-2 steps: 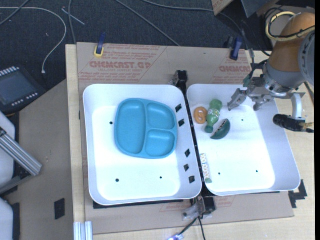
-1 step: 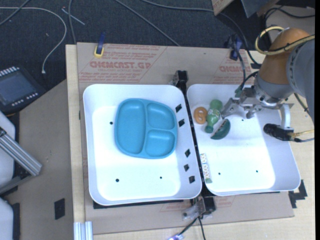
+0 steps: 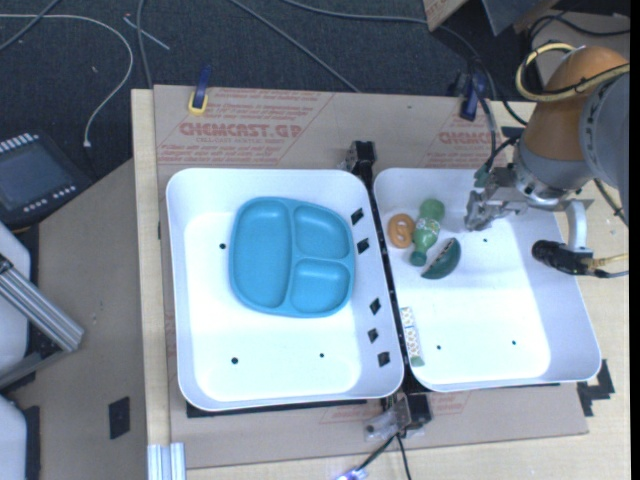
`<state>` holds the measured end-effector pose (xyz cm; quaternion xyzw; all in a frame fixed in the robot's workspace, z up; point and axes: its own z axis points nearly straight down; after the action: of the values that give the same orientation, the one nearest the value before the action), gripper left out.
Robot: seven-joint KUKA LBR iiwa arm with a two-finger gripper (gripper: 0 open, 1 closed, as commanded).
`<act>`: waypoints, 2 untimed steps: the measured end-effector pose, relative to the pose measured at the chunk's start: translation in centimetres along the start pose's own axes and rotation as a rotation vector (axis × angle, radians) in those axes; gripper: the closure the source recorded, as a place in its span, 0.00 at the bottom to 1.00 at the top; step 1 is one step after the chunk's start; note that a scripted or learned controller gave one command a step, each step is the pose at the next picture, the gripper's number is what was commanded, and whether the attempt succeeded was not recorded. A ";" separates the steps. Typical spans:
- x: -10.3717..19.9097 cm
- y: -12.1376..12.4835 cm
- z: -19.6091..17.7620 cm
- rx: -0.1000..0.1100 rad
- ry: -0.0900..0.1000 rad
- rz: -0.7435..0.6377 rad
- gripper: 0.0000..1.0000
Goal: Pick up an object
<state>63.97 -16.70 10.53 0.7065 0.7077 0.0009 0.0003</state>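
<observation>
In the right bin [image 3: 500,358] three small objects lie close together near its far left corner: an orange round piece [image 3: 401,230], a light green bottle-like piece [image 3: 428,225] and a dark green wedge [image 3: 443,259]. My gripper [image 3: 479,213] hangs over the far part of this bin, just right of the green piece and apart from it. Nothing shows between its fingertips.
The left bin [image 3: 200,298] holds a blue divided plate [image 3: 292,256]. A small label strip [image 3: 409,334] lies along the right bin's left wall. Black clips [image 3: 361,155] join the bins at the middle. The arm's grey body and orange band [image 3: 580,98] fill the upper right.
</observation>
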 end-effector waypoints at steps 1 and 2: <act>-0.8 -0.1 -6.1 -0.006 -0.003 0.002 1.00; -1.2 -0.3 -10.7 -0.005 -0.003 0.002 1.00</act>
<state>63.66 -17.89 21.19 0.7071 0.7071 0.0017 0.0029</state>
